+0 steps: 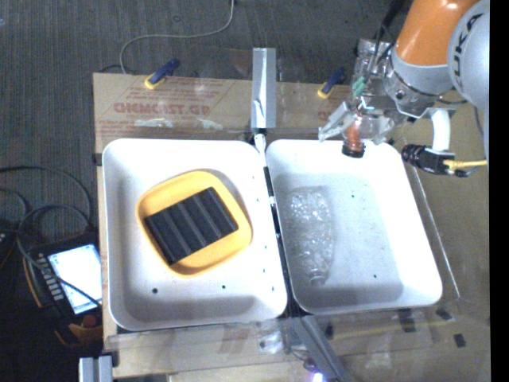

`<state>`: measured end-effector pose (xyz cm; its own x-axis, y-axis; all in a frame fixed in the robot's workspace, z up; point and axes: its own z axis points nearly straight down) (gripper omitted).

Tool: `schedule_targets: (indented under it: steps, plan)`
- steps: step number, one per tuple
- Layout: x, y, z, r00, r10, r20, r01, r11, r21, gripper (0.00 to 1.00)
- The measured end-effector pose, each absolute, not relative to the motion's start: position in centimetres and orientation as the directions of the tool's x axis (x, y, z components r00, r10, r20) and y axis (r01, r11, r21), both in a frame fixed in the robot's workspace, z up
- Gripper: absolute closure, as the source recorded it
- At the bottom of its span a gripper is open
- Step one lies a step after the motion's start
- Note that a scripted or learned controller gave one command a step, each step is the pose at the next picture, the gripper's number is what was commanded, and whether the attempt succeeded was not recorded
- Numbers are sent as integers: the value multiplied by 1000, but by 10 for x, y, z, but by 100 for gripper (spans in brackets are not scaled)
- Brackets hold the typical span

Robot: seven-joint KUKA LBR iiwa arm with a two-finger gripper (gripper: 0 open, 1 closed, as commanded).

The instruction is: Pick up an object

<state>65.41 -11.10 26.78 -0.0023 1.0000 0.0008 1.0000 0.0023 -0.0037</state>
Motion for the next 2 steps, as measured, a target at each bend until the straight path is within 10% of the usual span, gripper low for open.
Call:
schedule_targets:
  steps: [1, 2]
  plan:
    - [661, -135, 109, -43, 999, -1, 999, 43, -2, 0]
    - [666, -127, 97, -107, 994, -8, 994, 106, -10, 0]
